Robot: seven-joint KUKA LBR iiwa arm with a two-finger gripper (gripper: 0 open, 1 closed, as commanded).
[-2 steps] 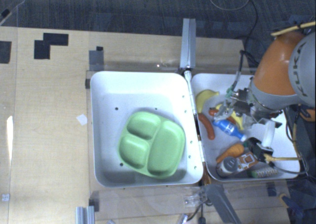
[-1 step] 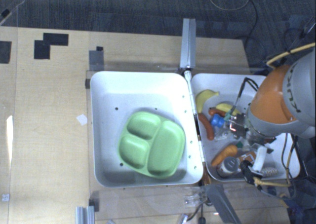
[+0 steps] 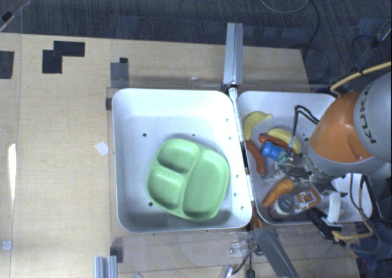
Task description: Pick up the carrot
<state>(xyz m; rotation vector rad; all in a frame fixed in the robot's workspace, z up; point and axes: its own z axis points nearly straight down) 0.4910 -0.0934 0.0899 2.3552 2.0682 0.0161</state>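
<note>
The carrot [image 3: 277, 191] is an orange tapered piece lying at a slant near the front of the right bin [image 3: 318, 98]. Its thick end points up and to the right, toward the gripper [image 3: 289, 164]. The gripper hangs just above and behind that end, under the grey arm with its orange band [image 3: 339, 134]. The arm's bulk covers the gripper's tip, and nothing shows held in it.
The right bin also holds a yellow banana [image 3: 256, 121], a second yellow piece [image 3: 283, 136], a red sausage-like item [image 3: 256, 157], a blue and orange item [image 3: 273, 147] and a round can [image 3: 285, 207] by the carrot. A green divided plate [image 3: 188, 178] lies in the left bin [image 3: 141, 117].
</note>
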